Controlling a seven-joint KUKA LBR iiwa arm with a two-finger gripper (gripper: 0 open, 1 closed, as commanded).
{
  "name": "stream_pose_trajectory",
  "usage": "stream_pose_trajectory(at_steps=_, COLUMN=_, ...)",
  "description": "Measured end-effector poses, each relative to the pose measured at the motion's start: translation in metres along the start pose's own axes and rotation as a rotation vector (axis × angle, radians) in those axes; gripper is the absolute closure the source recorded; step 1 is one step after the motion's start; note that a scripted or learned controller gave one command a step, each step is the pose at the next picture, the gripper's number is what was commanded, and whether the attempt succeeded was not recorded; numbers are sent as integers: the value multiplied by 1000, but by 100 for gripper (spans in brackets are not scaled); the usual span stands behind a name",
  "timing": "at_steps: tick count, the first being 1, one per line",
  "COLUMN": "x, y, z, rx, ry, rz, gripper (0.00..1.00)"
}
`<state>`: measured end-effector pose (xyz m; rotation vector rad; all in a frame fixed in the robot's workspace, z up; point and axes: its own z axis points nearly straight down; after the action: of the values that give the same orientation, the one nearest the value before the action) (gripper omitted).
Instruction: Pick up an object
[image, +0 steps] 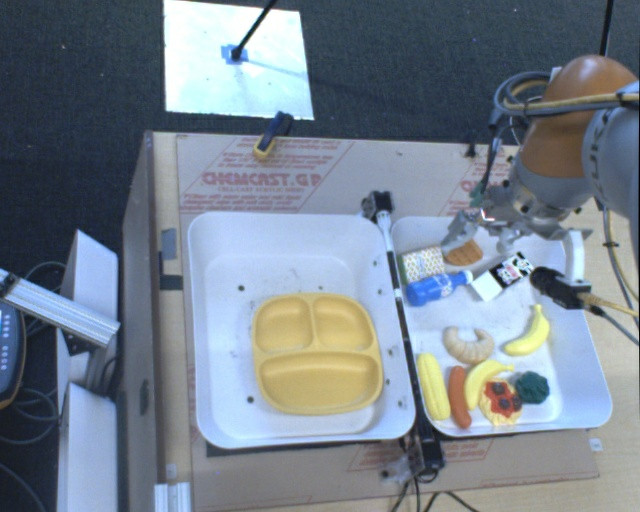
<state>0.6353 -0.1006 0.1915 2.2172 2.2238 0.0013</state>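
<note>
The gripper (468, 232) hangs over the far left corner of the right bin (590, 400), its fingers spread a little with the tan biscuit-like piece (462, 254) lying right under their tips; whether they touch it or merely frame it I cannot tell, so I would call this a reach, not a hold. That piece rests just beside the patterned packet (423, 263), which leans along the bin's left wall, and the blue bottle (434, 290) lies on its side just nearer, its cap pointing toward the middle. The crowding there probably explains the slanted approach of the arm (575, 120), which comes in from the far right corner (a straight drop would likely knock the packet). A black-and-white carton (513, 270) sits by the far wall just right of the gripper. Toward the near edge the toy food is spread loosely: a croissant (468, 344) in the middle, a banana (530, 333) to its right, then corn (432, 386), a sausage (458, 395), a pizza slice (500, 398) and broccoli (533, 386) in a row along the near wall. The left bin (215, 250) holds a yellow divided plate (317, 352), lying flat near its centre, well apart from the action.
</note>
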Motion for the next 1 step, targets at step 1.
stream_pose_trajectory(at_steps=1, x=-39, y=-34, z=103, rx=3, ry=0, rz=2, gripper=0)
